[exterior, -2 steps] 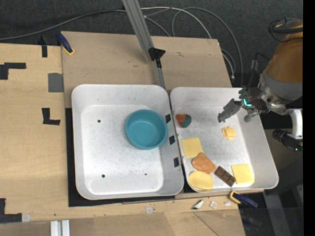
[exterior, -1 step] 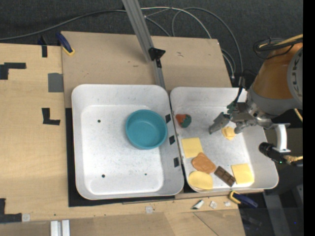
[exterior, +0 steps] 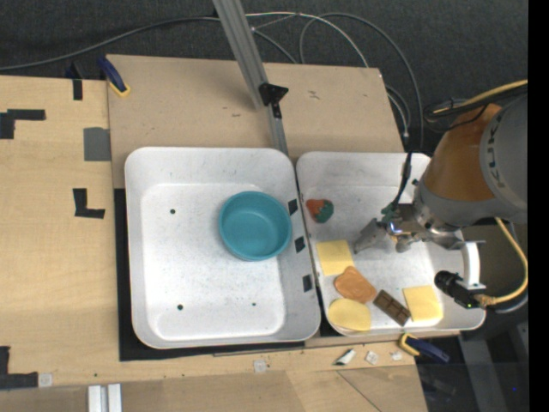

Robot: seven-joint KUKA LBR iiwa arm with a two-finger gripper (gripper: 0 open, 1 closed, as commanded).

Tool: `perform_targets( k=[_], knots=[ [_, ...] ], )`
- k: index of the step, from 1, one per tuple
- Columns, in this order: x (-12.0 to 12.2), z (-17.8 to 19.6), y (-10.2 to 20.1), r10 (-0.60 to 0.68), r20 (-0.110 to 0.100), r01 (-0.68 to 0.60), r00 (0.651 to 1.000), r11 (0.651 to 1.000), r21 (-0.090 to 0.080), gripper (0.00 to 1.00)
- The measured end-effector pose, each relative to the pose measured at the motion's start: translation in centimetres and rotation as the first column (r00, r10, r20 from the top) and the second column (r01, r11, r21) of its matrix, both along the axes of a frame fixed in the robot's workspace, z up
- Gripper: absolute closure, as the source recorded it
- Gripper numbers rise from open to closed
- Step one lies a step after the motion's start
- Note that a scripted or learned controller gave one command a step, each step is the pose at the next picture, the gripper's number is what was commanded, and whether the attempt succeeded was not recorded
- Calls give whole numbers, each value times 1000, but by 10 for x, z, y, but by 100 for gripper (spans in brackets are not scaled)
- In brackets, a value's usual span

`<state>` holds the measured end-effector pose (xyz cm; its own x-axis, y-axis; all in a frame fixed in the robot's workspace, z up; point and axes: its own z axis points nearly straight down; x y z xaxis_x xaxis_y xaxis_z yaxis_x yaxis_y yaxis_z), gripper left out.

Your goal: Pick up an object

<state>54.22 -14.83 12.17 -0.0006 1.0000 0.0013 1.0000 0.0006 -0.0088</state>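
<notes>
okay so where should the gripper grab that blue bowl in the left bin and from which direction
Take the blue bowl by its rim, coming straight down from above. It sits upright, mouth open to the camera, so one finger could go inside the wall and one outside. The rim on the side nearest the right bin looks best, since the arm reaches in from there. The gripper hangs over the right bin now.

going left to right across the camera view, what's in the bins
blue bowl in the left bin → small red and green piece → yellow square → orange piece → gripper → brown bar → yellow square by the right bin's front corner
</notes>
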Motion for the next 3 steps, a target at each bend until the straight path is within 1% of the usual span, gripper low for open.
perform_targets(
  k=[1, 2, 3],
  knots=[
    [1, -32, 0, 0, 9, 0, 1000, 1000, -1, 0],
    [1, -22, 1, 2, 9, -2, 1000, 1000, -1, 100],
    [-2, 30, -9, -1, 11, 1, 1000, 1000, -2, 100]
  ],
)
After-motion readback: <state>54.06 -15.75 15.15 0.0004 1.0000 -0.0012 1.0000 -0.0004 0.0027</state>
